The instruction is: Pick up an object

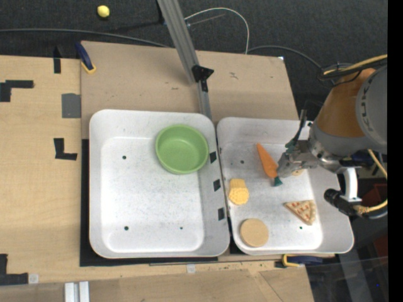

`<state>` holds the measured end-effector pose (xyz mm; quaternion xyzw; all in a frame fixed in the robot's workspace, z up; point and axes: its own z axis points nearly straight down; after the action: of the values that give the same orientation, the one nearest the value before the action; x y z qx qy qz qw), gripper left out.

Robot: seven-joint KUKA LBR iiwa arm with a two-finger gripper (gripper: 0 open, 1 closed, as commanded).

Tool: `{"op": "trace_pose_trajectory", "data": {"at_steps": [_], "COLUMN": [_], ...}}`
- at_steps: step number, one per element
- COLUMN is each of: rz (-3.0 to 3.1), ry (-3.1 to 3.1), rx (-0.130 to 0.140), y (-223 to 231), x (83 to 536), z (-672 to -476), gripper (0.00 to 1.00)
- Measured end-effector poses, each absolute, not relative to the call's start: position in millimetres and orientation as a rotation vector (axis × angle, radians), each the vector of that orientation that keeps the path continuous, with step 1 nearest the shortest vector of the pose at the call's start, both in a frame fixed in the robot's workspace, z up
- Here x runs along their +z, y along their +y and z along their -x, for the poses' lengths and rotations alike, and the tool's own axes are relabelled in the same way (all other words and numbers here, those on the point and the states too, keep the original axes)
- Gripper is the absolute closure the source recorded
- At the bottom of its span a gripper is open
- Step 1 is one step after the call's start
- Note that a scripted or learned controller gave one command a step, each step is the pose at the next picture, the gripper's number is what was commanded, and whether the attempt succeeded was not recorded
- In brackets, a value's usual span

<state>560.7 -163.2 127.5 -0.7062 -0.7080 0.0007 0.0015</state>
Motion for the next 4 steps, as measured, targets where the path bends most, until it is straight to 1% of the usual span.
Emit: {"op": "trace_pose_trajectory", "data": {"at_steps": [2, 3, 4], "rz": [2.22, 2.224, 2.213], "ry": [-2.227, -2.227, -2.227], "rx": [-0.003, -0.004, 0.001], "y": [-147.1, -151.1, -103.3], "x": [219.8, 282.6, 265.4], "z": [-556.7, -556.1, -581.9], "gripper": [1.0, 1.0, 1.0]}}
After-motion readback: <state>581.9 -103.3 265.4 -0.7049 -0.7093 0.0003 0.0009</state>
